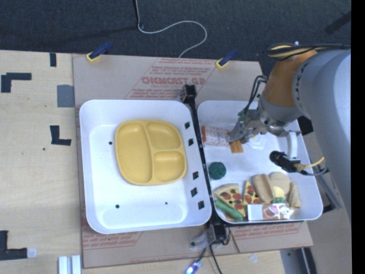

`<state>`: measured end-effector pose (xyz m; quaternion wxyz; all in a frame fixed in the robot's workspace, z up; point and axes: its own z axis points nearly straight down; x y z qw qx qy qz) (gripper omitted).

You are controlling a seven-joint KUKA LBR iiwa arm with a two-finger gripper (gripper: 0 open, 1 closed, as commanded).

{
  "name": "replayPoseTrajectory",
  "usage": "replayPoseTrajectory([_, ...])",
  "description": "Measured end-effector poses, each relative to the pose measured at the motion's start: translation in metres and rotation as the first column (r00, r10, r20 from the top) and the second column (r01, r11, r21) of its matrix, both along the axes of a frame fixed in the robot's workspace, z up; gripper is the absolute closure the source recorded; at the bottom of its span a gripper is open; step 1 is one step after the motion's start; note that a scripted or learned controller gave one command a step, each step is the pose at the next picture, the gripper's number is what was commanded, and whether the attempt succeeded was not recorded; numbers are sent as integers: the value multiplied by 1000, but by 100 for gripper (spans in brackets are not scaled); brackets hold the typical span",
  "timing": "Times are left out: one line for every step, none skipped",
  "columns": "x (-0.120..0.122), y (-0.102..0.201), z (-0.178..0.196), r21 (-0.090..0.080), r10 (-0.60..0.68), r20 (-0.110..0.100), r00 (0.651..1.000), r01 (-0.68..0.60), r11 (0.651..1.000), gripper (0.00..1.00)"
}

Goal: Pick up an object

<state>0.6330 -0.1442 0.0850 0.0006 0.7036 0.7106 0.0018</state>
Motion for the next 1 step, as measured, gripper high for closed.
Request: replayPoseTrajectory([-13, 84, 106, 2, 0, 5, 1000, 0, 1000, 100])
